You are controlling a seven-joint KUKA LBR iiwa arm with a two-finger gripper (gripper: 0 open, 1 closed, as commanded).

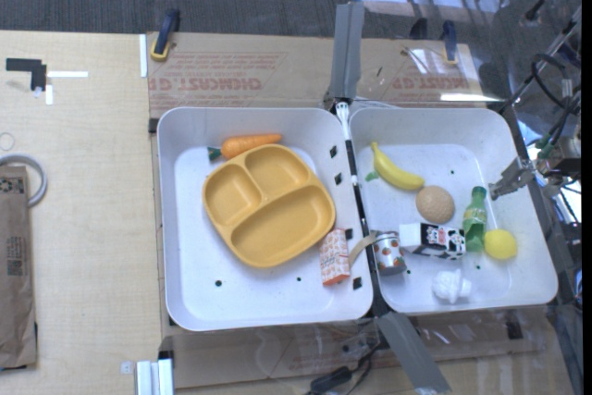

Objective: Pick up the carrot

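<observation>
The smooth, tapered orange carrot is lying in the left white bin, touching the upper rim of the glossy yellow divided plate. The metal pincer is hovering over the right bin's edge; I cannot tell its state.

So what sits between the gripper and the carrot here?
In the camera view, the gripper is at the right bin's right edge; the banana, the bin divider and the yellow tray's top edge lie before the carrot.
</observation>
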